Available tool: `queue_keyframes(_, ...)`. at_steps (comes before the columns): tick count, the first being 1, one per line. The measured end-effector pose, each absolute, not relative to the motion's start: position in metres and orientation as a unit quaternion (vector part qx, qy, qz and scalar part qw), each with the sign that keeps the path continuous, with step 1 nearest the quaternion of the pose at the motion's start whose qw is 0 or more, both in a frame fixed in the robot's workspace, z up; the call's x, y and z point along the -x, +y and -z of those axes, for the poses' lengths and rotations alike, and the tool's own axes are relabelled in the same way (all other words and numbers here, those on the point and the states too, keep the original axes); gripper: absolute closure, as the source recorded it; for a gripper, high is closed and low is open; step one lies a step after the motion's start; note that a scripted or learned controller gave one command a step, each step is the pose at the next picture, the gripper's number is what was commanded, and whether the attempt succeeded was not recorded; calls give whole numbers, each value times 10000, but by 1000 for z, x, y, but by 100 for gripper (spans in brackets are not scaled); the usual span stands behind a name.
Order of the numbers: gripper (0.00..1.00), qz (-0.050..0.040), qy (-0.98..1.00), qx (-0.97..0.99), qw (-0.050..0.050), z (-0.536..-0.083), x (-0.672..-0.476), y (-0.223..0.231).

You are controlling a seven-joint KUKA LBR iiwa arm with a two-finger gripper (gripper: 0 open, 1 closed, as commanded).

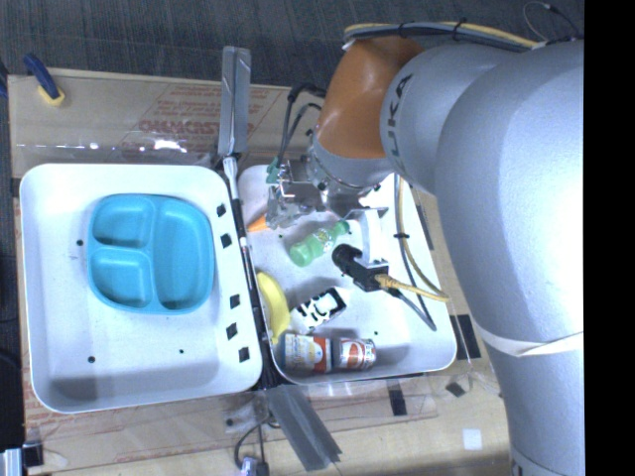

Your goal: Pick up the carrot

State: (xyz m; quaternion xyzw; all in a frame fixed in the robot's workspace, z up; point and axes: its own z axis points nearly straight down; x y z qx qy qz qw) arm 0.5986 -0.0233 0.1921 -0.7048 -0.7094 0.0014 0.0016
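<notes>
The gripper (286, 198) hangs low in the right bin (422, 350), w/ the carrot (256, 223) just beside it by the left wall. Can't tell its grip state. It may bump the green bottle (316, 245) nearby & grab that instead.

Bulky grey arm (496, 167), orange band, yellow cable.

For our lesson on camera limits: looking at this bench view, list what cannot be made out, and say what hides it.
- Carrot: just an orange sliver at the right bin's left wall; the pincer covers the rest.
- Pincer's grip: blurred, crowded by the arm.
- Can label: too small to read.
</notes>
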Motion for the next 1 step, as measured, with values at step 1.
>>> queue_keyframes(1,100,-25,-6170,7869,24,-191,-509,37)
